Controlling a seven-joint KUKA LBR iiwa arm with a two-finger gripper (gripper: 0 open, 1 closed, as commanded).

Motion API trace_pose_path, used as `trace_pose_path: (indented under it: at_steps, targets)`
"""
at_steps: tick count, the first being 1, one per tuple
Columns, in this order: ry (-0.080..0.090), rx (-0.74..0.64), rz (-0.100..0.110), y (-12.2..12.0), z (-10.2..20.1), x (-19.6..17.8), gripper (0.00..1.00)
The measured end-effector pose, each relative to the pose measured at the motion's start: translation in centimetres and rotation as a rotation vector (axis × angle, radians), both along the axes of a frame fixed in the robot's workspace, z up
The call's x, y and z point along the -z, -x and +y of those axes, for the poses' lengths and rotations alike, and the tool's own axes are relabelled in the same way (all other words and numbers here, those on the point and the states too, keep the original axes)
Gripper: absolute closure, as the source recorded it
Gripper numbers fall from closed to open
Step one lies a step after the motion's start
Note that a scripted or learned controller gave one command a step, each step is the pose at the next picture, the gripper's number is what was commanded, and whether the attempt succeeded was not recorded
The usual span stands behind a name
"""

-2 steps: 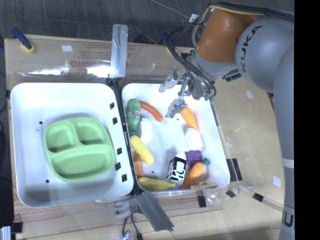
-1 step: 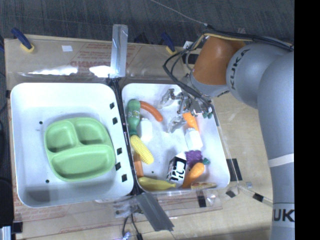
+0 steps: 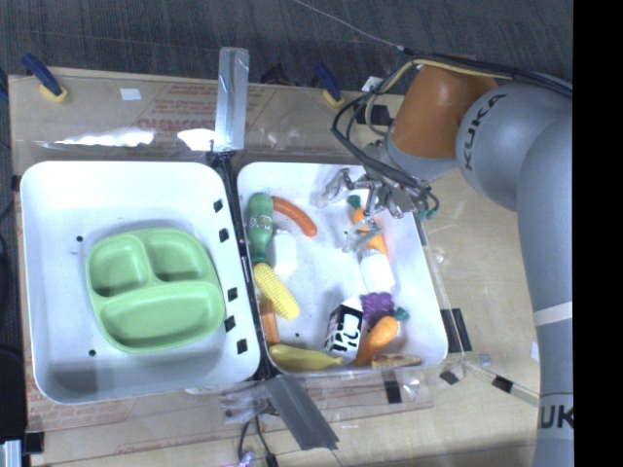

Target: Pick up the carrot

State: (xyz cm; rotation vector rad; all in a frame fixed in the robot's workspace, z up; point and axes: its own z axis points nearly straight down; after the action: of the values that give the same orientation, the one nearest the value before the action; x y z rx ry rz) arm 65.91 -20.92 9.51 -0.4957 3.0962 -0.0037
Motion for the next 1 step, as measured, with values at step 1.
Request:
trace_pose_path:
  at_steps: [1]
  targets:
    - [0.001, -0.003, -0.006, -0.22, 0.15, -1.24, 1.0]
